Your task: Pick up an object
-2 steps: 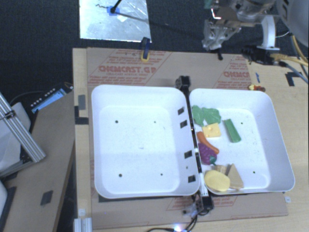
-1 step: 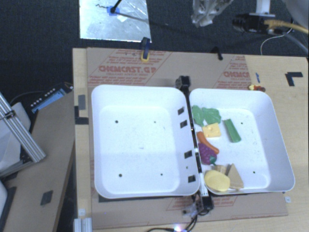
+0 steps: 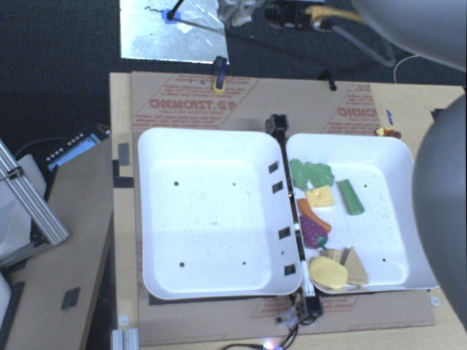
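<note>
The right bin [image 3: 387, 217] holds several small toys along its left side. These are a green leafy piece [image 3: 311, 172], a yellow block [image 3: 319, 197], a green bar [image 3: 351, 197], an orange carrot [image 3: 314, 215], a purple piece [image 3: 312, 232], a yellow round piece [image 3: 328, 273] and a tan wedge [image 3: 355, 266]. My gripper [image 3: 244, 2] hangs high at the top of the view, beyond the bench's far edge and far from the toys. It looks blurred, and nothing shows beneath it.
The left bin [image 3: 211, 217] lies beside the right one, with black clips [image 3: 277, 188] along the shared wall. A yellow clamp [image 3: 220, 76] sits on the far board edge. The grey arm [image 3: 441, 210] covers the right bin's right rim. A shiny sheet [image 3: 171, 20] lies on the floor.
</note>
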`<action>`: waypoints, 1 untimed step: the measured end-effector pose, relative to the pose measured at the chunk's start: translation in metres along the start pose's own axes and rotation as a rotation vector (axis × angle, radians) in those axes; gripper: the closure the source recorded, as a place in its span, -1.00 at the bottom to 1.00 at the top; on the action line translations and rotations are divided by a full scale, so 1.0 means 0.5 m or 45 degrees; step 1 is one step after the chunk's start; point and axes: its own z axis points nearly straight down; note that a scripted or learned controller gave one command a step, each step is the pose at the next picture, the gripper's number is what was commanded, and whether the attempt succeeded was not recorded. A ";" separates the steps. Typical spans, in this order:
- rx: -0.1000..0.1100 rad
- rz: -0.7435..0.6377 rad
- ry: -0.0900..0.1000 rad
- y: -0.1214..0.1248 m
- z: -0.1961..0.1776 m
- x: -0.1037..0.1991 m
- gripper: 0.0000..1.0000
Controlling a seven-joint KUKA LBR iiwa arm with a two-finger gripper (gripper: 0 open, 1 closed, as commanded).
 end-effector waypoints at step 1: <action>0.006 0.031 -0.010 0.001 0.022 -0.219 1.00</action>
